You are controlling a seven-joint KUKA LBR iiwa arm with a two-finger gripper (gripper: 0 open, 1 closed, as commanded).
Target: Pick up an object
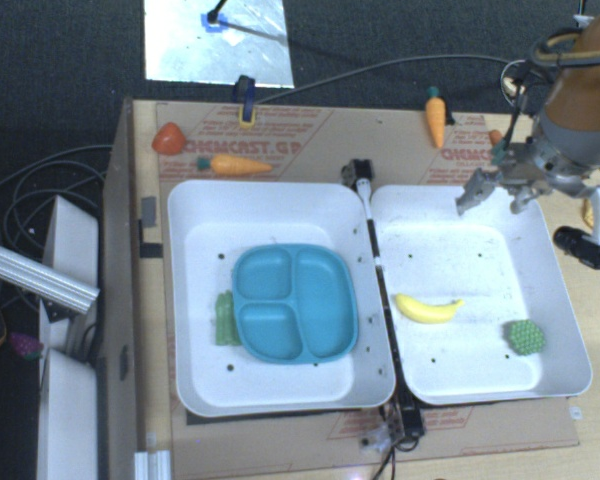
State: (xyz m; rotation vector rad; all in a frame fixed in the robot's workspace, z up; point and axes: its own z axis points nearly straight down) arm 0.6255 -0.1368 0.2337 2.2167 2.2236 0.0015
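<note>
A yellow banana (pixel 428 309) lies in the right bin (pixel 480 243), left of its middle. A green knobbly ball (pixel 526 336) rests near that bin's front right corner. In the left bin (pixel 205 218) sits a blue divided plate (pixel 293 302), with a green piece (pixel 225 319) against its left side. My gripper (pixel 497 194) hangs over the back edge of the right bin, well above and behind the banana. Its two fingers (pixel 469 196) stand spread apart with nothing between them.
On the cardboard behind the bins lie an orange carrot (pixel 238 165), a red-orange fruit (pixel 168 139), another carrot (pixel 436 119) and a blue-yellow clamp (pixel 245 100). A black clip (pixel 360 175) sits at the seam between the bins. Cables run at left.
</note>
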